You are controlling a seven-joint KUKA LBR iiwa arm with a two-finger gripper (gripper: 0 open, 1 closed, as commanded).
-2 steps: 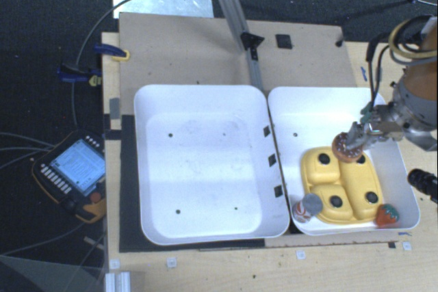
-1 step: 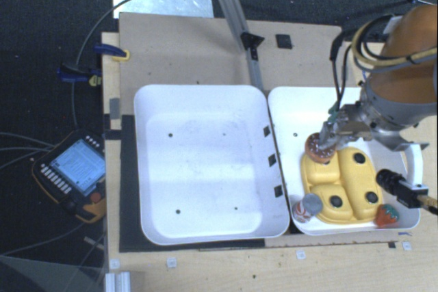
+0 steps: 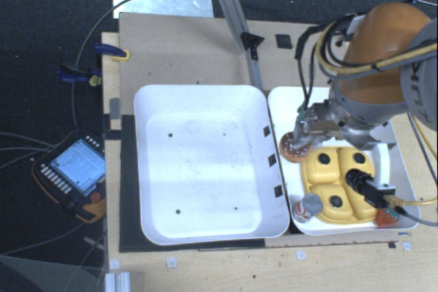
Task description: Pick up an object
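Camera view, from above at a slant. A brown bench top [image 3: 178,51] carries two shallow white bins side by side. The left bin [image 3: 205,167] shows a bare white floor with a few small dark dots.

The arm [image 3: 383,58] comes in from the right, its orange band bulking over the far right corner of the right bin [image 3: 282,104]. The gripper [image 3: 302,135] hangs low over that bin's left edge, about halfway along it. Whether it is clenched or released I cannot tell from here, as the wrist body covers too much.

Things in the right bin:
- a brown ring-shaped piece [image 3: 292,149] sits against the left edge, directly under the gripper and touching it or very nearly so; I cannot tell whether it is grasped.
- a yellow block [image 3: 321,178] with raised studs and dark centres fills the middle and near part of the bin, just beside the ring.
- a small grey disc [image 3: 312,203] lies in the near left corner, against the block, resting on a pale pinkish scrap [image 3: 299,211].
- a small red piece [image 3: 389,217] sits at the near right corner.

Off the bench, on the dark floor to the left, lies a pendant with a lit blue screen [image 3: 72,171]. Blue clamps [image 3: 76,72] grip the bench's left edge near its far corner. A grey pole [image 3: 228,0] slants down to the far edge between the bins.
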